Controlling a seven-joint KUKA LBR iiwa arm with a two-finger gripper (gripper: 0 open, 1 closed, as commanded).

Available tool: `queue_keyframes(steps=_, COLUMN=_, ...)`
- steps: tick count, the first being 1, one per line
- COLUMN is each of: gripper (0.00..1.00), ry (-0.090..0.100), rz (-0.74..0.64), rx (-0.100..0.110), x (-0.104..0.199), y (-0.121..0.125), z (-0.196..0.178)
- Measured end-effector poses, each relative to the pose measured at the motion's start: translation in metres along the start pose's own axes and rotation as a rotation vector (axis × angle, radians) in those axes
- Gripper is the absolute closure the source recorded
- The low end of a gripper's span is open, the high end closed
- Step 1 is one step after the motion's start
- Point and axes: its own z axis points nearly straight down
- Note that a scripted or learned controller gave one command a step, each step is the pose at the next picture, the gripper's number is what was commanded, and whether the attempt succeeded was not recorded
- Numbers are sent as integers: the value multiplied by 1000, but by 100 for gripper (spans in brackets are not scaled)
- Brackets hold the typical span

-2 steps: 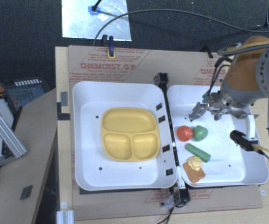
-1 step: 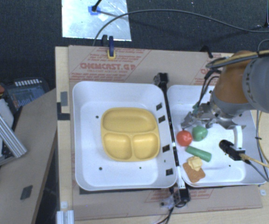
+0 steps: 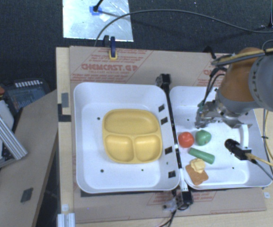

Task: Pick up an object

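While the end effector (image 3: 203, 118) hangs right of centre, grip state unreadable, centre it over the green round object (image 3: 203, 137), clear of the red ball (image 3: 186, 139).

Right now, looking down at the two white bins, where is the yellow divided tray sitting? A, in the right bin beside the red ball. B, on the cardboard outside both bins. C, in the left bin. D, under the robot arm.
C: the yellow divided tray lies flat in the middle of the left bin, while the red ball and the other small items sit in the right bin.
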Motion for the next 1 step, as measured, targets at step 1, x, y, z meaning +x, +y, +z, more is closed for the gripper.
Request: queue_keyframes(steps=1, gripper=100, ry=0, rz=-3, rx=-4, x=-3, y=11, z=-50)
